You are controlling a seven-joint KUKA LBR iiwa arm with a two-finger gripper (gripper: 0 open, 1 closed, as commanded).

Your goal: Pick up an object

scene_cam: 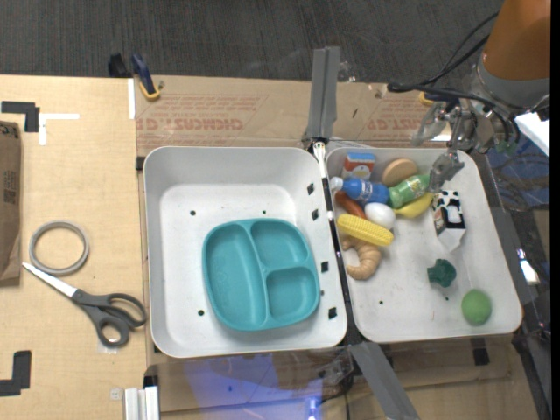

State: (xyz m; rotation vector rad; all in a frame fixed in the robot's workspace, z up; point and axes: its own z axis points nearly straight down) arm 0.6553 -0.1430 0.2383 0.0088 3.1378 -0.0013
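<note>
1. Gripper (444,171) w/ fingers apart, nothing between them, over right bin (499,234) far edge.
2. Green bottle (408,190) just left of it; milk carton (450,210) just below (upright-ish).
3. Teal plate (261,274) in left bin (166,234), well left.

Dark grey carpet floor (245,24) behind a pale wooden bench (70,191) under even light.

Teal plate (261,274) lies in the left bin (166,234); right of it, the right bin (490,234) holds corn (365,229), green ball (476,307), bottle (360,189); gripper (448,166) hangs over that bin's far edge
</note>
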